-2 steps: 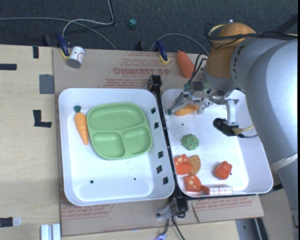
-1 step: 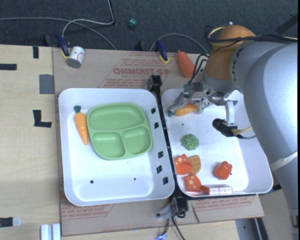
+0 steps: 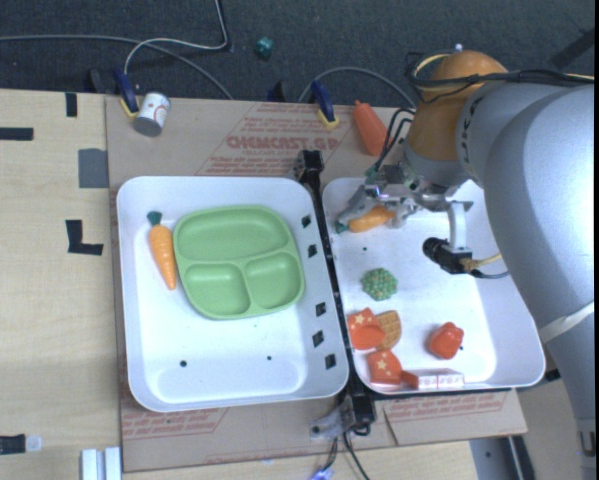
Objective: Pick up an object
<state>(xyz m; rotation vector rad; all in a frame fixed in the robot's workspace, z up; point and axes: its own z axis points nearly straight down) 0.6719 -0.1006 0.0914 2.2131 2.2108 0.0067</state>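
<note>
Right bin [image 3: 499,363]: tool [image 3: 371,208] grips carrot [image 3: 367,221].

A robotics lab: taped cardboard bench [image 3: 259,143], loose cables [image 3: 179,43], toy food in white bins [image 3: 139,298].

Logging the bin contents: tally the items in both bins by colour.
Orange: 3, a carrot, a piece at the claw, a wedge
Green: 2, a divided plate, a round veg
Red: 3
Total: 8

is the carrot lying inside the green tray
No, the carrot lies on the white bin floor just left of the green tray.
</note>
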